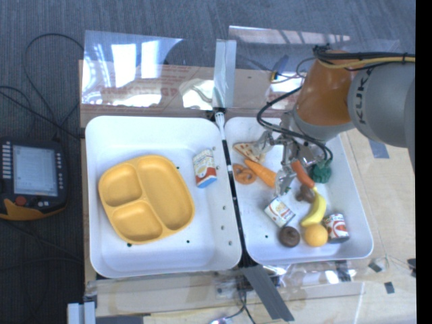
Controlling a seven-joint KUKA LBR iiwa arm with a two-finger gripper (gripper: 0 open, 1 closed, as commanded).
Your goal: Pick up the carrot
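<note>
The carrot (304, 175) is a short orange-red piece with a dark green leafy top (322, 173). It lies in the right bin (356, 201), towards its far right part. My gripper (291, 162) hangs right over the carrot's left end, below the orange wrist band (325, 98). The metal gripper body hides part of the carrot's tip. Whether the carrot is held is not visible from here.
Around the carrot lie a long orange piece (262, 172), a pizza slice (248, 150), a small carton (279, 212), a banana (314, 208), a yellow fruit (314, 235) and a can (336, 227). The left bin (101, 255) bears a yellow divided plate (145, 198) and a small carton (204, 167).
</note>
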